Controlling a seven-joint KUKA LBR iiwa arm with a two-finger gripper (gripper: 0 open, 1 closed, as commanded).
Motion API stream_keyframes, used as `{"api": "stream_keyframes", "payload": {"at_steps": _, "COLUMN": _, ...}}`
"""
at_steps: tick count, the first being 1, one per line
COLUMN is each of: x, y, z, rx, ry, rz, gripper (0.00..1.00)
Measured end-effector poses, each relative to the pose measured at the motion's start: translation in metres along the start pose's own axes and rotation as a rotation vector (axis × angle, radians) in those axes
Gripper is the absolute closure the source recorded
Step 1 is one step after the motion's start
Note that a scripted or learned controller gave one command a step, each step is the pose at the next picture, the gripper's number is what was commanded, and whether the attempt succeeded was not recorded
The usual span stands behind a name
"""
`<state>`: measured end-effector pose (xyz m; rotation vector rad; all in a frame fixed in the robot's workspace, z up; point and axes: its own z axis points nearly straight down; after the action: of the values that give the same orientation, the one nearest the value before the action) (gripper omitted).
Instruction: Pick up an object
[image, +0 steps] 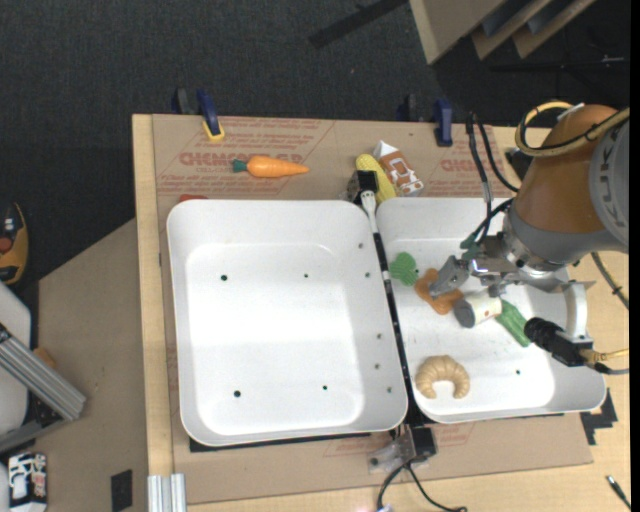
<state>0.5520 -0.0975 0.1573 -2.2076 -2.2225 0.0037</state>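
- i see the arm (575, 185) reaching in from the right, low over the right bin (500, 400).
- end effector (455, 283) sits in the upper middle of that bin, right over an orange piece (437, 296).
- i can't tell if its fingers are spread or pressed together; the view is too cluttered there, and nothing shows clearly between them.
- the orange piece lies on the bin floor, touching or just under the end effector tip.
- green piece (403, 267) just left of it, near the bin's left wall.
- small cylinder (477, 312), pale with a dark end, just right of and below the orange piece.
- green stick (514, 325) beside the cylinder, tilted.
- croissant (443, 376) lower in the bin, well apart from the end effector.
- left bin (200, 240) beside it, walls touching along the middle.
- on the bench (150, 300) behind the bins: carrot (272, 168), and a yellow item (370, 170) beside a small carton (402, 173).
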Motion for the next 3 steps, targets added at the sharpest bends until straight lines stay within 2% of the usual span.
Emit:
{"api": "stream_keyframes", "payload": {"at_steps": 1, "x": 0.006, "y": 0.057, "z": 0.059, "rx": -0.013, "ry": -0.006, "rz": 0.004, "gripper": 0.0}}
{"api": "stream_keyframes", "payload": {"at_steps": 2, "x": 0.002, "y": 0.078, "z": 0.071, "rx": -0.011, "ry": -0.005, "rz": 0.005, "gripper": 0.0}}
{"api": "stream_keyframes", "payload": {"at_steps": 3, "x": 0.003, "y": 0.079, "z": 0.058, "rx": -0.017, "ry": -0.005, "rz": 0.004, "gripper": 1.0}}
